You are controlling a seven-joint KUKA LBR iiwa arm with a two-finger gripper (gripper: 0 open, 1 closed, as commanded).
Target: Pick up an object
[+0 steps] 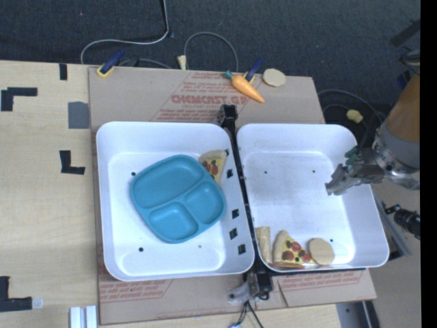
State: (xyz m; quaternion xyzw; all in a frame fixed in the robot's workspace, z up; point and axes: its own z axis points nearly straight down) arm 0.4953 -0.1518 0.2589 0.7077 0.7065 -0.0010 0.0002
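— Report the surface, near edge first.

— The tabletop [41, 203] is pale wood with a cardboard sheet [198, 98] under two white bins. At the near edge of the right bin [362, 203] lie a pizza slice [290, 250] and a round cookie [321, 251], just beside each other. In the left bin [113, 183] sits a blue divided plate [177, 198], with a second pizza slice [214, 162] touching its far rim.

— State of your pincer?

— My pincer [339, 183] hangs over the right bin's right side, well apart from the food. Nothing is visible between its tips; apart or together, I cannot tell.

— Farther back?

— A toy carrot [246, 89] and a tan disc [274, 78] rest on the cardboard.
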